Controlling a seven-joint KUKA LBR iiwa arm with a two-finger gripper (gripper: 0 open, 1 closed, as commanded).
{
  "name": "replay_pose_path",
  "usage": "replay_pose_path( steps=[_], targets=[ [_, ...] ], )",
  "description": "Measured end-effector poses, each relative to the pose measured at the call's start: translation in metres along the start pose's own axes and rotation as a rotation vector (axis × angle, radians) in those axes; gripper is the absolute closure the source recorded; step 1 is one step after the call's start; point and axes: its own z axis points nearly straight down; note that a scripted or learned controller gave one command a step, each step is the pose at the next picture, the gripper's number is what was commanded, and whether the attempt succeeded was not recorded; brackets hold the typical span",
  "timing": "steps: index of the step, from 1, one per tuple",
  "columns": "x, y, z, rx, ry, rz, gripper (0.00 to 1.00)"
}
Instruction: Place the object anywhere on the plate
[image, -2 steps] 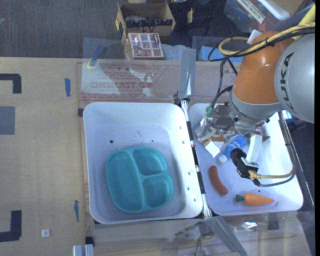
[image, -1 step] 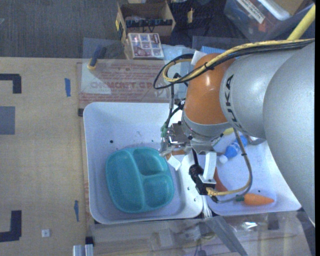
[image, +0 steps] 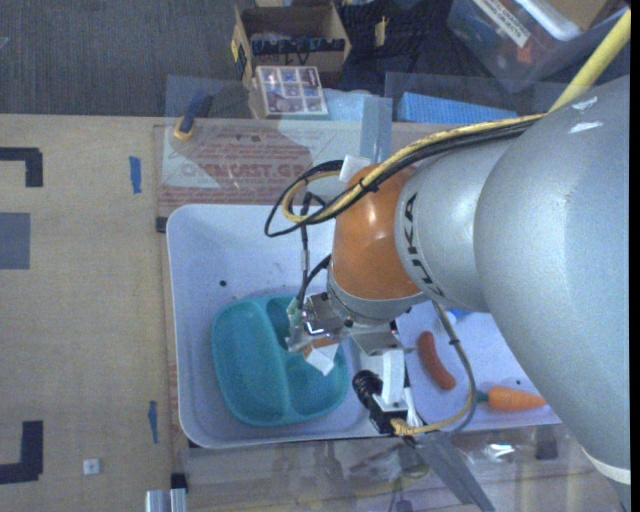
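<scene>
A teal divided plate (image: 250, 368) lies in the front part of the left white bin (image: 195, 260). My gripper (image: 308, 335) hangs over the plate's right half, just below the orange band (image: 370, 245) of the wrist. A small white piece (image: 323, 361) shows right under the gripper, above the plate's right compartment. I cannot tell whether it is held or lying on the plate. The arm's bulk hides the rest of the plate's right edge.
In the right bin lie a reddish sausage (image: 436, 360) and an orange carrot (image: 512, 399). Yellow and black cables (image: 300, 205) loop off the wrist over the left bin. Cardboard boxes (image: 290, 45) stand behind the bench.
</scene>
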Motion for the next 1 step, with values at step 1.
replay_pose_path(
  steps=[1],
  targets=[
    [-0.0007,0.0002,-0.0002,-0.001,0.000,0.001,0.00]
  ],
)
